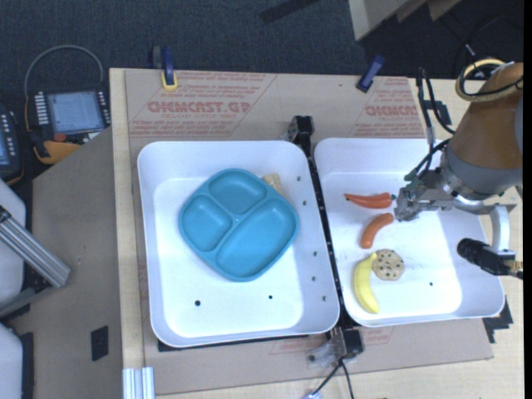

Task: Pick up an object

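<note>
Right bin [432, 302]: red chilli [368, 199] near the far edge; orange sausage [376, 229] just beside it, toward mid-bin; banana [364, 283] touching cookie [387, 265] by the near-left corner. Left bin [166, 306]: blue divided plate [239, 223]. Gripper [407, 206]: low beside the sausage's right end; finger state cannot be told. Advised: centre over the sausage, straddle its short width, descend clear of the chilli.

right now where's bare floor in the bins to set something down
Left bin: the front strip below the blue tray. Right bin: the front right corner, past the cookie. Crowded around the carrot, sausage and banana.
</note>
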Available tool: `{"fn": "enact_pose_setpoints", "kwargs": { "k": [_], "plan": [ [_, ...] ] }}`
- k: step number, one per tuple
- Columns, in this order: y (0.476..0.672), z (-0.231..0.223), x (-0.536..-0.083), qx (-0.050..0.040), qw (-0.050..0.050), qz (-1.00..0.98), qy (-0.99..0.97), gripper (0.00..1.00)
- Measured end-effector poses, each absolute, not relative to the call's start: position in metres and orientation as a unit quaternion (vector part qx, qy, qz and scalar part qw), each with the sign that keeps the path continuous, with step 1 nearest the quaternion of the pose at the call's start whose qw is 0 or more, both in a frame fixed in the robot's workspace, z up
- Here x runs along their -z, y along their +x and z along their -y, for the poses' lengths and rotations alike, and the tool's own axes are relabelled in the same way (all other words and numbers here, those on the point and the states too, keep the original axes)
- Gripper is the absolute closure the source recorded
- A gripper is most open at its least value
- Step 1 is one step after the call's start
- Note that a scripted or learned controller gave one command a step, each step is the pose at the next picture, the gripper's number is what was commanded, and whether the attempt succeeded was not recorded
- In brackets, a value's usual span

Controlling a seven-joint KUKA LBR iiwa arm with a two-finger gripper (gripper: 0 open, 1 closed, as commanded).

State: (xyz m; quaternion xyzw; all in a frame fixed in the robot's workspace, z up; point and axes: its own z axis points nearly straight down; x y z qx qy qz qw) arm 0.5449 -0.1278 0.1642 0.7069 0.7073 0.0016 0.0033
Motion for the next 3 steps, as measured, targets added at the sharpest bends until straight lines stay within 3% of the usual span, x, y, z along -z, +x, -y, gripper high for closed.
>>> {"fn": "enact_pose_setpoints", "kwargs": {
  "k": [3],
  "plan": [
    [0.539, 0.118, -0.298, -0.0018, 0.003, -0.708, 0.707, 1.0]
  ]
}}
